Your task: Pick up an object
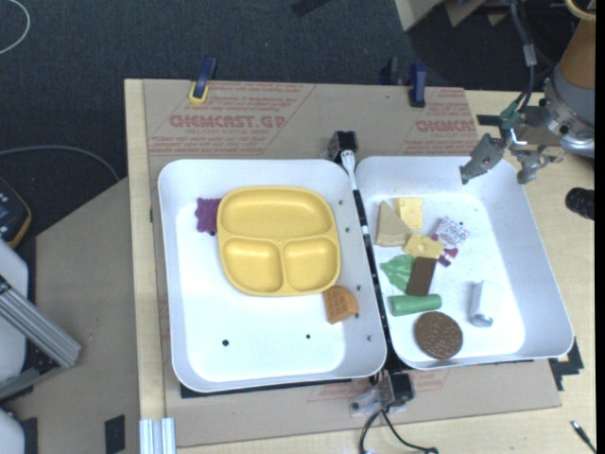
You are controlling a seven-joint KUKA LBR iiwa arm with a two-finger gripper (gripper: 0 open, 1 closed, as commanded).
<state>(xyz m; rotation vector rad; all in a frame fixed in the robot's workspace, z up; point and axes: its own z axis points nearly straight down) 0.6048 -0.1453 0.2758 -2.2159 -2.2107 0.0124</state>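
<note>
From my seat, the candidates for picking all lie in the right white bin. A round brown cookie-like disc sits near the bin's front edge. Just behind it lies a green cylinder on its side, and a dark brown rectangular bar stands lengthwise behind that, overlapping a flat green leaf-shaped piece. A small yellow block touches the bar's far end. Further back I see a tan wedge with a pale yellow cheese-like square leaning against it. A small white packet with pink print lies to the right of those, and a grey tube-shaped part rests apart, toward the bin's right side.

The two-finger gripper hovers over the far right corner of that bin, well apart from all of these pieces. Its fingers are spread wide, one dark finger angled out to the left, and I see nothing between them.

In the left white bin a yellow plastic three-compartment tray lies flat, with a purple crumpled object touching its left rim and an orange-brown bread-like chunk just beside its front right corner. Both bins rest on a brown cardboard sheet.
</note>
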